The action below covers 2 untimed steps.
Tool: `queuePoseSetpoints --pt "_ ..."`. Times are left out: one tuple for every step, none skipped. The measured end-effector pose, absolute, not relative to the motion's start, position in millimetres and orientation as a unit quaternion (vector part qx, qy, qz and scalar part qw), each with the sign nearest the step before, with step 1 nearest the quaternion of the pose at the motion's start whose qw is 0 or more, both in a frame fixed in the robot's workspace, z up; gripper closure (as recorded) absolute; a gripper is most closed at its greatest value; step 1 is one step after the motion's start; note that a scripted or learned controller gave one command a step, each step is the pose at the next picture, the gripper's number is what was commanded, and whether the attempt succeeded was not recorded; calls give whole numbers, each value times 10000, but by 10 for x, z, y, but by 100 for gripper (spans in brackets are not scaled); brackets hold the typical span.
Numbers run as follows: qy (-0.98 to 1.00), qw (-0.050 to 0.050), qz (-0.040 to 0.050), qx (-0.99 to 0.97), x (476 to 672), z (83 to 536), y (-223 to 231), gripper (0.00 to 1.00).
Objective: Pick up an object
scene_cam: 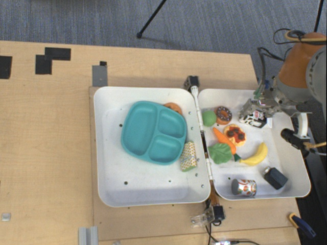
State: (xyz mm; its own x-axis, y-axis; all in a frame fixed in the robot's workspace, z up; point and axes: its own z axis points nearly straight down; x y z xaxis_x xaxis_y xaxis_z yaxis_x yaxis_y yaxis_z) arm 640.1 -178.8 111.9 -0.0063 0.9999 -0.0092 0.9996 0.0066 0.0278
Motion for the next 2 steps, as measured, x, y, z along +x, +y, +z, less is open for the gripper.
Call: queuePoseSetpoints --pt "7090 123 55 7051 6423 1093 -1800 0" --pt "7087 121 55 7054 6432 1086 -1794 0"
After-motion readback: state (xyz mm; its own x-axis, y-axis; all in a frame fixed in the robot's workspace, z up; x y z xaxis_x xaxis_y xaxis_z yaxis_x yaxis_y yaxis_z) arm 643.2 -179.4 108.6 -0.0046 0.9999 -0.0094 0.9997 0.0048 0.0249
